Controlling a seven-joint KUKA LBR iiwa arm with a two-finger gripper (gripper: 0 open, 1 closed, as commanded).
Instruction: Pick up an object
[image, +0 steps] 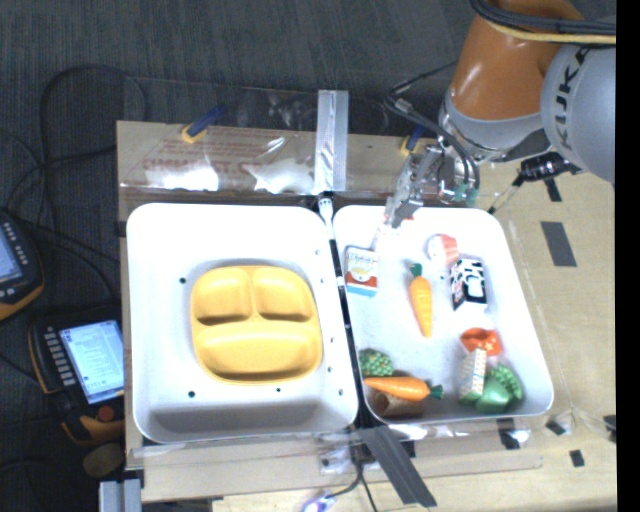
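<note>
Below the fingers (398, 212), parted and holding nothing over the right bin's (520, 290) far rim, candidate picks lie loose: milk carton (361, 271) nearest, carrot (422, 297) just beyond, probably easiest.

a single fixed camera hangs above the bench (570, 330) and looks down at a slant, taking in both white bins side by side: the left bin (160, 300) and the right bin (520, 330) sit near the centre of its field. it stands far enough back to show the bench's far edge, dark carpet (150, 40) beyond it, and devices (85, 365) on the floor at the left. the arm (520, 70) enters from the upper right, cropped by the frame.
</note>
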